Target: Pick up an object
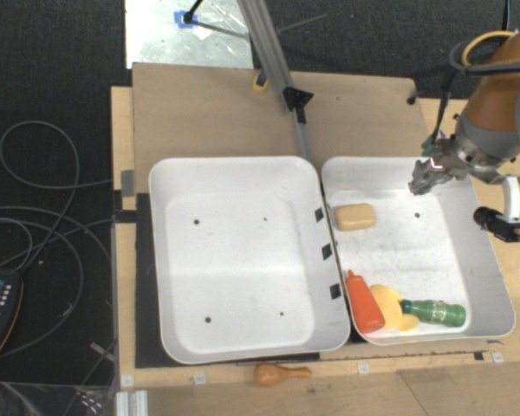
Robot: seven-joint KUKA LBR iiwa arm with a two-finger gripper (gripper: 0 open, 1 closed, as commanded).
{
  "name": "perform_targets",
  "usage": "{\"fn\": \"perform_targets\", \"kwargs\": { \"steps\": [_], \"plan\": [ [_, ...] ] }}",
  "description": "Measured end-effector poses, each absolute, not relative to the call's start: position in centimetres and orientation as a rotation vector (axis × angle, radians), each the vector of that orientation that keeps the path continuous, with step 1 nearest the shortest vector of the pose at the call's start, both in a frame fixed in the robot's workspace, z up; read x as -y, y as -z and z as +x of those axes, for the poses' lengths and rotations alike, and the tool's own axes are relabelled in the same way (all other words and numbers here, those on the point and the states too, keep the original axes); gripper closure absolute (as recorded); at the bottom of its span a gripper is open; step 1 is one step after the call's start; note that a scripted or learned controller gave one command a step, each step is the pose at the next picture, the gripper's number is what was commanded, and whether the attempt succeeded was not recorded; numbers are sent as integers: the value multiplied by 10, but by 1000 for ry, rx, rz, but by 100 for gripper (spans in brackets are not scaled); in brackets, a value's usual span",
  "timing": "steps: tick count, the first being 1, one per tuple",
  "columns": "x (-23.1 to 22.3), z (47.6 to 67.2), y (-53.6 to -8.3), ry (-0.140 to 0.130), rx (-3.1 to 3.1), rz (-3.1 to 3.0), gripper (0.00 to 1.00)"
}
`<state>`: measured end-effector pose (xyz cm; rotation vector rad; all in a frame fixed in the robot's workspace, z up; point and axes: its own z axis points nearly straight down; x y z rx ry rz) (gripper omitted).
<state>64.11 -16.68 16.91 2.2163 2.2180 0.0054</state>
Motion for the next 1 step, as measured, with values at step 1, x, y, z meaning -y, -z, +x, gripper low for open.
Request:
{"fn": "perform_targets", "kwargs": {
  "steps": [1],
  "plan": [
    [167,643,-224,-7,-2220,2211,100]
  ]
}}
